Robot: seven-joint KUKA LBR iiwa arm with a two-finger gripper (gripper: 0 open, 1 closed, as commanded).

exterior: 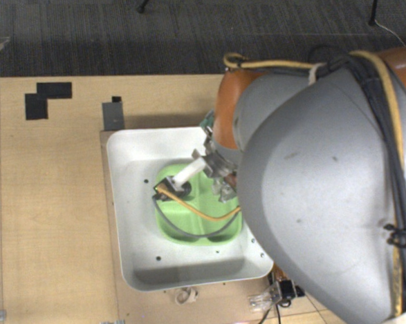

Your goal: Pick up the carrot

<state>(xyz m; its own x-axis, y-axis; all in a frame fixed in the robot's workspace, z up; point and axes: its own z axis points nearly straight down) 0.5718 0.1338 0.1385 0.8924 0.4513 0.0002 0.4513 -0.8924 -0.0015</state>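
Locating the carrot is not possible here: its place cannot be told. Judgement: it lies under the tool or the arm's bulk, on or just beside the green dish (186, 225). The dish sits on the bin floor, right of middle, with its right part covered by the arm. The tool (222, 181) hangs low over the dish's upper right edge and points down into the bin. That fits a descent onto a target there rather than a pass overhead. Tool state: cannot tell whether open or closed, since the wrist hardware covers it, so no grasp is logged. The bin (134, 218) is white and shallow with sloped walls, which probably keep loose things from rolling out onto the desk (55, 223). The arm (315, 184) reaches in from the right and is bent steeply, with the orange band (226, 101) above the wrist. This pose likely lets the tool come down near vertical inside the bin walls. Stage, as judged: approach or grasp attempt, carrot not confirmed held. Risk: the tool catches the dish rim instead of the carrot.
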